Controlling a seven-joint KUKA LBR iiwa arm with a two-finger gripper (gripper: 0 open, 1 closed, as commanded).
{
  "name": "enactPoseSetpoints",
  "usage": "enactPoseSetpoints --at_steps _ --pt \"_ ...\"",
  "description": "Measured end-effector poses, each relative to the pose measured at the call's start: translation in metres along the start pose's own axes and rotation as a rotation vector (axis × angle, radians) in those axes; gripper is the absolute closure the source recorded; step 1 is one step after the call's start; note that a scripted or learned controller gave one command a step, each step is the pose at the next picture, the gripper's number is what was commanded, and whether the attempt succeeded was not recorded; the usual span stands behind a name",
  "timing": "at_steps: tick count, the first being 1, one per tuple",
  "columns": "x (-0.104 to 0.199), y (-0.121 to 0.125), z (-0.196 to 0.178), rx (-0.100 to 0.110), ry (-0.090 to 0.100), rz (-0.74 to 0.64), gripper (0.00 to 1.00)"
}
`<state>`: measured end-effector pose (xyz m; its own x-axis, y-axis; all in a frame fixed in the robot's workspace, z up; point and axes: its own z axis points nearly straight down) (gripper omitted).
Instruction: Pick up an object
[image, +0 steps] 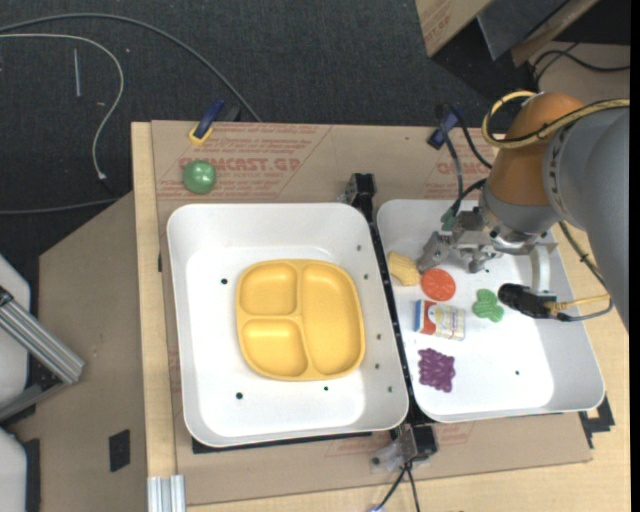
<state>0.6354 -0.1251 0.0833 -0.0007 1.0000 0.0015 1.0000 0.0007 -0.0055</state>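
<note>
A: Camera view puts the hand (462, 252) low in the right bin (560, 385), just above the red tomato (438, 285); its grip cannot be told.

B: It should centre over 1 toy, clear of the green piece (488, 306).

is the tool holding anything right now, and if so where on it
Cannot be told. The tool sits just above the red tomato in the right bin, but nothing is visibly held.
</note>
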Motion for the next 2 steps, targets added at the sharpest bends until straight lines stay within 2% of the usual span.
enactPoseSetpoints --at_steps 1,2 --pt "0.0 0.001 -0.014 -0.005 0.0 0.0 1.0" --pt "0.004 0.011 -0.075 -0.013 -0.003 -0.001 1.0"
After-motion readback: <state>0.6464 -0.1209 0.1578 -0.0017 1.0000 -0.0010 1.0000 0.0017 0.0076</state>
